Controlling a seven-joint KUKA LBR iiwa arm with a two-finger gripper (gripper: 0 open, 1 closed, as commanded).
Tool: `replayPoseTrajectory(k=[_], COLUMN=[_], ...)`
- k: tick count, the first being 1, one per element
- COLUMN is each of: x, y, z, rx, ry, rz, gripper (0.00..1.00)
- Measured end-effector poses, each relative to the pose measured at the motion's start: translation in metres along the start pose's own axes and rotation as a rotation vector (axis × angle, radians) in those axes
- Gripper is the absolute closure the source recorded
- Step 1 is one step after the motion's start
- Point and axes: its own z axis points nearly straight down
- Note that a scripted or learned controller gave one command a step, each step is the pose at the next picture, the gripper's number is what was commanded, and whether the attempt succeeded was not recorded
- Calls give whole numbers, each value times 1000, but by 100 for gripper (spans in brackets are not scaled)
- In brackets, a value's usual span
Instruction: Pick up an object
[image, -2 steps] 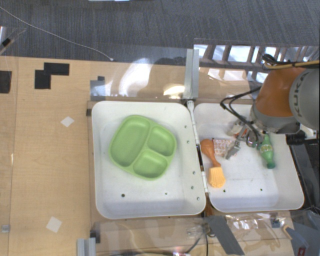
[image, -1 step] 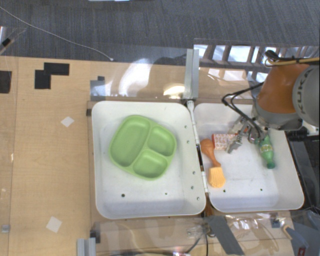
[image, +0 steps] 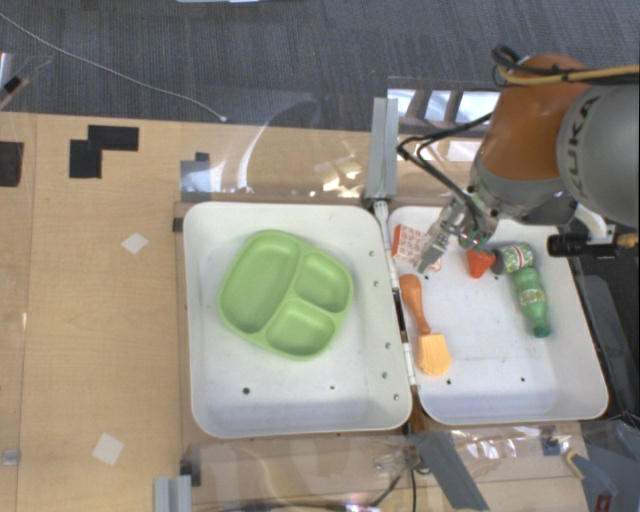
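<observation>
A: Which step are you working through?

B: I'm judging it as the approach. I'm seeing the end effector (image: 432, 255) hanging in the right bin (image: 500, 395), gripping nothing; how wide it's standing, I cannot tell

A: And the target?

B: I'm eyeing the spatula (image: 424, 328), lying just below the tip. Next, I'm thinking, calls for lowering over its handle and closing
</observation>
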Motion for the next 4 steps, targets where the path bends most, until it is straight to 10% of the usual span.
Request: replayPoseTrajectory(k=[1,2,4], x=[89,157,230], y=[37,65,109], z=[3,4,-16], rx=[2,7,8], ry=[9,10,8], rz=[-44,204,492], gripper=[100,100,100])
